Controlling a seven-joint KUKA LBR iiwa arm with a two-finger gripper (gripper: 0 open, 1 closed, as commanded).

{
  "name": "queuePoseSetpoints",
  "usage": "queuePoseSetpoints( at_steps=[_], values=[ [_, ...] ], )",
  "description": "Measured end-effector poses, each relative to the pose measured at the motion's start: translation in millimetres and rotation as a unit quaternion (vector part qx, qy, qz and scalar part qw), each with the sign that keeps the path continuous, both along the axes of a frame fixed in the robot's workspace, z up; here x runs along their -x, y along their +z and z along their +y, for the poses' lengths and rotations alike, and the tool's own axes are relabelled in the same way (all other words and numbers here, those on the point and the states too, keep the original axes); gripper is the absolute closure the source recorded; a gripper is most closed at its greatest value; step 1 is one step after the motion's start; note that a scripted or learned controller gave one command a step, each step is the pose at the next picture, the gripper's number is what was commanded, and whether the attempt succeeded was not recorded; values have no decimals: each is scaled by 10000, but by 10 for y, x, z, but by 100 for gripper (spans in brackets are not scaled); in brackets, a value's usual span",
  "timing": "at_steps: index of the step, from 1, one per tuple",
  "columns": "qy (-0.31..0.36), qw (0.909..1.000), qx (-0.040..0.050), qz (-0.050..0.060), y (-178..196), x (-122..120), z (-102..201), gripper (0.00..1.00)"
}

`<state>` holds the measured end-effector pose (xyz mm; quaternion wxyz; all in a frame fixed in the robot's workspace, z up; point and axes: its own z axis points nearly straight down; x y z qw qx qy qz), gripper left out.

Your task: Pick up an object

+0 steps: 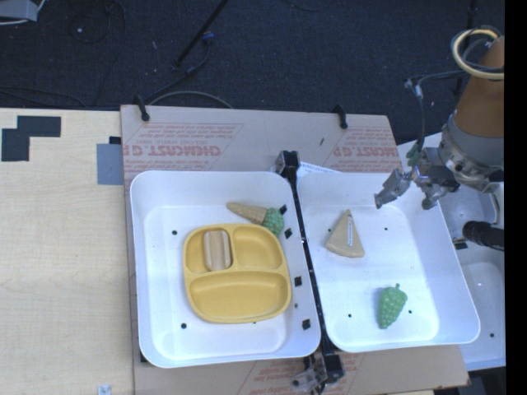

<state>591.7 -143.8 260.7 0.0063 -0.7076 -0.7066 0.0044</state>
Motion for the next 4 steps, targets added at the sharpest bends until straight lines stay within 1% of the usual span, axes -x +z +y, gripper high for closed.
queuePoseSetpoints(
  at_steps=[1,2,3,4],
  values=[
    [9,10000,9,-58,67,-20,0,0],
    [5,10000,7,-42,-392,41,-43,0],
    [7,10000,0,-28,-1030,67,10,0],
    [4,10000,3,-40,-1464,67,43,0]
  ],
)
